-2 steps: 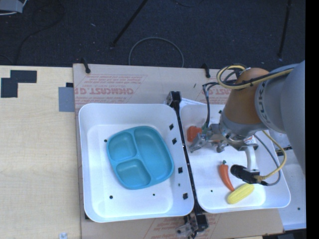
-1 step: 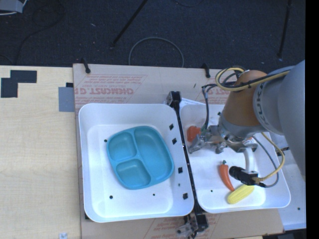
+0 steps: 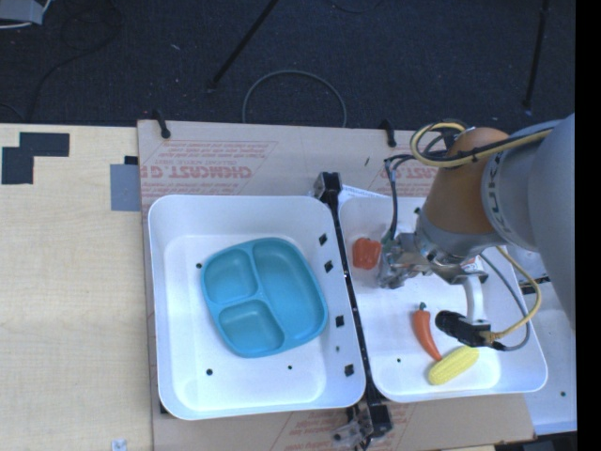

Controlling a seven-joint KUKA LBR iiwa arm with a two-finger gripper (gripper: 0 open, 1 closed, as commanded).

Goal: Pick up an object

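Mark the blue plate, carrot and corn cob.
blue plate (image 3: 265, 296), camera view, centre ridge.
carrot (image 3: 426, 333), camera view, mid-body.
corn cob (image 3: 453, 365), camera view, middle of cob.

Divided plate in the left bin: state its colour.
Light blue; the divided plate shows plainly in the camera view.

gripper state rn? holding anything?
Gripper: low in the right bin, beside the small red object; open or closed cannot be told, and nothing visibly held.
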